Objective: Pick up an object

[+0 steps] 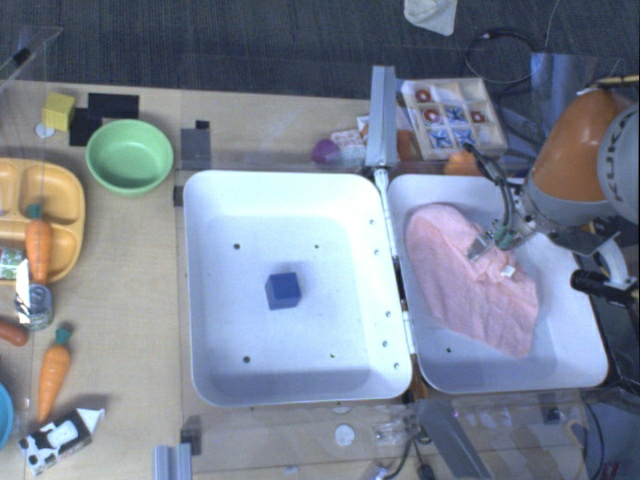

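A pink cloth (pixel 465 283) lies spread over most of the right bin (pixel 570 358). My gripper (pixel 496 240) is down at the cloth's upper right part, and the fabric puckers around its tip. The arm's orange band (pixel 575 148) sits above the bin's right side. A small blue cube (pixel 284 289) rests alone near the middle of the left bin (pixel 230 218), well away from the gripper.
Left of the bins are a green bowl (pixel 129 155), a yellow tray (pixel 45 218), toy carrots (pixel 52 366) and small items. A boxed set (pixel 452 116) and clutter lie behind the right bin. A metal divider (pixel 380 118) stands between the bins.
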